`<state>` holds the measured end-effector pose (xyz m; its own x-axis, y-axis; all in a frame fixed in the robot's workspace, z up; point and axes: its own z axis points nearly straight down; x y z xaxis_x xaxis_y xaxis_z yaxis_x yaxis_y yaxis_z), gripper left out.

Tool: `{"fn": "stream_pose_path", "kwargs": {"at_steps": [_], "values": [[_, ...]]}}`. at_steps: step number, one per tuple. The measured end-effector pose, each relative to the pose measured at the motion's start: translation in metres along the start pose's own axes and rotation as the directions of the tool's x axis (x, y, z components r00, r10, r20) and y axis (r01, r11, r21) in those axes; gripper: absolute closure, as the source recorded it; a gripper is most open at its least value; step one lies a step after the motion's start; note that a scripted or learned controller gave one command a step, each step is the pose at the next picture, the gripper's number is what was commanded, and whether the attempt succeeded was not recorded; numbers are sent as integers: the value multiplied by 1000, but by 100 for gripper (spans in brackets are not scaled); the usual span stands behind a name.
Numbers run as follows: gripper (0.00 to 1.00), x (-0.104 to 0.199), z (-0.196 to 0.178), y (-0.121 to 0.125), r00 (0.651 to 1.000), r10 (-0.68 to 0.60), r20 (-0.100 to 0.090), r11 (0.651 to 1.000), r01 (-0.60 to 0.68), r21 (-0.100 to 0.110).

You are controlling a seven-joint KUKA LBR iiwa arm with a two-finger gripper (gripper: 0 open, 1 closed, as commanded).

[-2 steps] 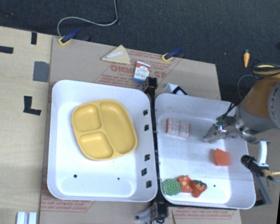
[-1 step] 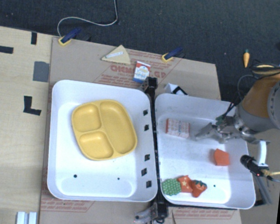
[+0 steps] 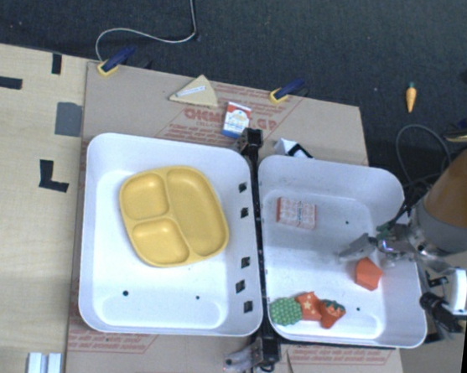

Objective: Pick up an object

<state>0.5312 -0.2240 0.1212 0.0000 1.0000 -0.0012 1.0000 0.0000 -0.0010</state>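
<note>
The orange block sits in the right bin, near its right wall. The claw hangs just above it, and I cannot tell how wide it is. It should drop straight down around the block, then squeeze gently.

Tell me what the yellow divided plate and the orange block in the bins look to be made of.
Yellow divided plate: probably moulded plastic, smooth and matte; one even colour, with rounded compartment ridges. Orange block: uncertain, maybe foam or painted wood; flat dull faces with no shine, too small to tell further.
</note>
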Motion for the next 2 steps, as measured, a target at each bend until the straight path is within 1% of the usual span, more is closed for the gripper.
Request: {"fn": "stream_pose_path", "kwargs": {"at_steps": [1,2], "values": [[0,0,35,1,1000,-1,0,1000,1,-2],[100,0,24,3,1000,-1,3,1000,1,-8]]}}
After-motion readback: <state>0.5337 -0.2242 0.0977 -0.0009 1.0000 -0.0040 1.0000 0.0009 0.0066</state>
